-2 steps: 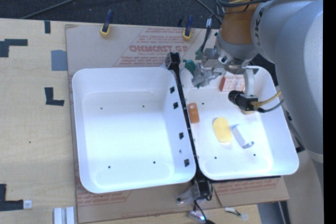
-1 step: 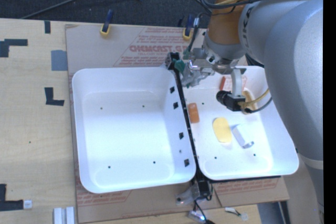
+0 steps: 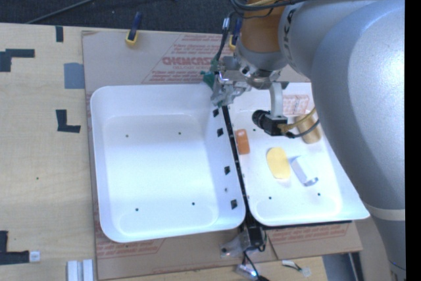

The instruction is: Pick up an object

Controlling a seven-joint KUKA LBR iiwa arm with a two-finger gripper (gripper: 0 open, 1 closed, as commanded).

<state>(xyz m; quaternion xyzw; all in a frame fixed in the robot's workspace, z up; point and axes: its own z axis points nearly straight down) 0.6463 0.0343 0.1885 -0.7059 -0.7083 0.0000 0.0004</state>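
**Nearest pick: the orange block beside the divider**

My jaws hang over the far end of the rims where the two shallow white bins meet. My wrist hides them, so I cannot tell how wide they stand, and I see nothing held in them.

The closest candidate is a small orange rectangular block (image 3: pixel 242 141). It lies in the right-hand white bin (image 3: pixel 342 210), just beside the shared rims, toward the near side of the view from my jaws and slightly to the view's right. Its long axis runs roughly along the rims, so I judge I should close across its short width.

A pale yellow oval piece (image 3: pixel 278 163) lies beyond the block, nearer the bin's middle, with a small grey metal-looking piece (image 3: pixel 302 172) just beside it.

Red lettering is printed on the brown cardboard sheet (image 3: pixel 177 56) under the bins, but it is too blurred to read. A white card with pinkish print (image 3: pixel 297 104) in the right-hand bin is equally illegible.
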